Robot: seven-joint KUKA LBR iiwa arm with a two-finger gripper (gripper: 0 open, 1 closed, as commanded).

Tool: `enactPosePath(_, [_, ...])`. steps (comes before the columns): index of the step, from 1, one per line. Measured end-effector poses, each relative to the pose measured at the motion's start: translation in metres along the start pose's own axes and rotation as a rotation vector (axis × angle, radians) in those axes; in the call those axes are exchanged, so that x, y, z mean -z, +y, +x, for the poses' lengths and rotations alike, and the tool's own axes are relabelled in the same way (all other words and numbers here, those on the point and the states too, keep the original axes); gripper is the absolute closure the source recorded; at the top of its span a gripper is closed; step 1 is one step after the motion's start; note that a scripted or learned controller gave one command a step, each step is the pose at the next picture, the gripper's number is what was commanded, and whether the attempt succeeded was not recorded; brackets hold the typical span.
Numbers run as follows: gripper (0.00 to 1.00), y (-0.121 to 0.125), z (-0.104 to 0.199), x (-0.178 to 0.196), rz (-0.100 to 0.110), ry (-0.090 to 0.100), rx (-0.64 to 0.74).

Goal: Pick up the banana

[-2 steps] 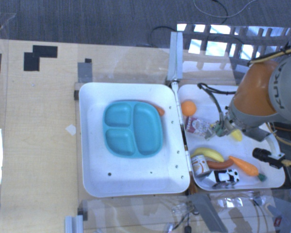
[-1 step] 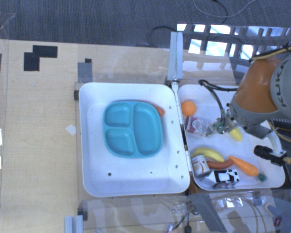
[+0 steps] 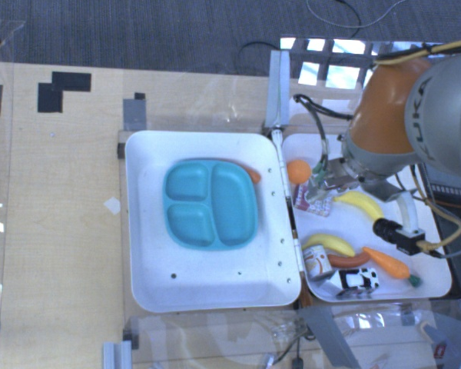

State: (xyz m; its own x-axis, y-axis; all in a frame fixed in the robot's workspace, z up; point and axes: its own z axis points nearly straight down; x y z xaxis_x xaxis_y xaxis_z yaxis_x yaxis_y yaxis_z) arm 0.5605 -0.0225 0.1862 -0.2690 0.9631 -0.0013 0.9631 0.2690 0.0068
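Observation:
Two yellow bananas lie in the right bin (image 3: 434,283). One banana (image 3: 359,203) rests near the bin's middle, just right of my gripper (image 3: 320,186). The second banana (image 3: 329,244) lies nearer the front, above a small can (image 3: 316,262). My gripper hangs low over the bin's left part, between an orange ball (image 3: 297,171) and the first banana. The grey arm with its orange band (image 3: 384,114) covers the bin's back right. I see nothing held in the gripper.
A carrot (image 3: 389,263), a brown sausage (image 3: 350,259), a black-and-white toy car (image 3: 359,280) and a pink packet (image 3: 303,199) also lie in the right bin. The left bin (image 3: 146,229) holds a blue divided plate (image 3: 211,204) with an orange item (image 3: 253,174) behind it.

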Motion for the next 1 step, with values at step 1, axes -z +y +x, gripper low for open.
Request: enactPosePath(1, [0.0, 0.0, -0.0001, -0.0001, 0.0, -0.001, 0.0])
